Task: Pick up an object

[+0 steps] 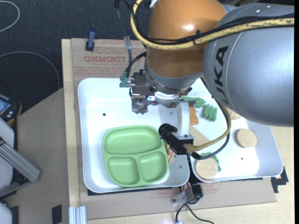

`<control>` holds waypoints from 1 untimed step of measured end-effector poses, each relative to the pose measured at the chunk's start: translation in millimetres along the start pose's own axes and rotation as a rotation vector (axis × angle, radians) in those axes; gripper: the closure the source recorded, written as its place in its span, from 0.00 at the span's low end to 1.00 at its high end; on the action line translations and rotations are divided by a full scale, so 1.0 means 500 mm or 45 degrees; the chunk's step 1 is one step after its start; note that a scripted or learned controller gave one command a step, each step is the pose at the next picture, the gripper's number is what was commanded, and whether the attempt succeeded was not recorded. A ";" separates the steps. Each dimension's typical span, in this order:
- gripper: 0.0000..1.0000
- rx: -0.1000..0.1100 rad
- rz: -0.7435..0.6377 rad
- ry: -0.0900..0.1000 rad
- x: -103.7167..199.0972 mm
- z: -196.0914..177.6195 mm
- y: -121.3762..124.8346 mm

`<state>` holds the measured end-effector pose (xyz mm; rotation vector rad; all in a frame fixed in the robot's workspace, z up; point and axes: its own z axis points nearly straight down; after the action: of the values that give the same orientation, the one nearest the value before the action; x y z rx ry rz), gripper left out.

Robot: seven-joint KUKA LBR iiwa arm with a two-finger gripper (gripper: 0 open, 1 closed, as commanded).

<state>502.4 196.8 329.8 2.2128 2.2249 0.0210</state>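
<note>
Two shallow white bins sit side by side on a printed cardboard sheet (107, 55), the left bin (88, 125) and the right bin (266, 157) meeting along their inner walls. One green plate (135, 155) with three compartments lies flat in the near half of the left bin. Its near-right corner comes close to that bin's right wall and its near edge runs just beside the front rim, while the floor to the far left is bare white. One gripper (140, 102) hangs from the arm (252, 69) over that far part of the left bin, just beyond the plate's far edge and apart from it. Whether it is open or closed cannot be told, because the orange wrist above hides its tip. In the right bin two round tan pieces lie in plain sight: the right disc (245, 137) sits toward the right wall with bare floor around it, and the near disc (207, 168) is tucked into the near-left corner. Two green toy pieces lie at the far-left side of that bin, the leafy green piece (194, 100) and the ridged green piece (210, 112) just beside it. One orange piece (193, 118) lies near them, and one tan wedge (200, 136) lies between it and the near disc. The near-right floor of the right bin is open. One blue object (90, 38) stands at the cardboard's far edge, well apart from both bins.
</note>
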 end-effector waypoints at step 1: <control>1.00 0.010 0.002 -0.005 0.030 -0.063 -0.046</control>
<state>479.0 211.3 361.1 2.2168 2.2248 0.0075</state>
